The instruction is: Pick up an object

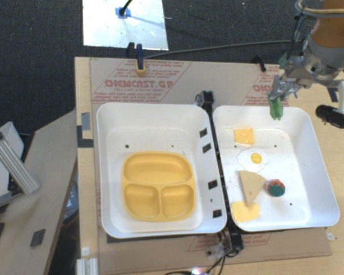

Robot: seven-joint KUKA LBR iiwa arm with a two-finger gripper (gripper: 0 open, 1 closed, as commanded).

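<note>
My gripper (277, 95) hangs above the far edge of the right bin (324, 202), shut on a slim green object (275, 111) that dangles from its fingers, lifted off the bin floor. Left lying in that bin are a yellow square slice (244, 136), a fried egg (254, 158), a tan wedge (251, 186), a pale yellow disc (245, 211) and a small red and green ball (276, 188).
The left bin (112, 125) holds a yellow divided tray (158, 185). A black clipped divider (213, 153) runs between the bins. A blue and yellow clamp (139, 59) sits at the bench's far edge, and a cable runs behind the bins.
</note>
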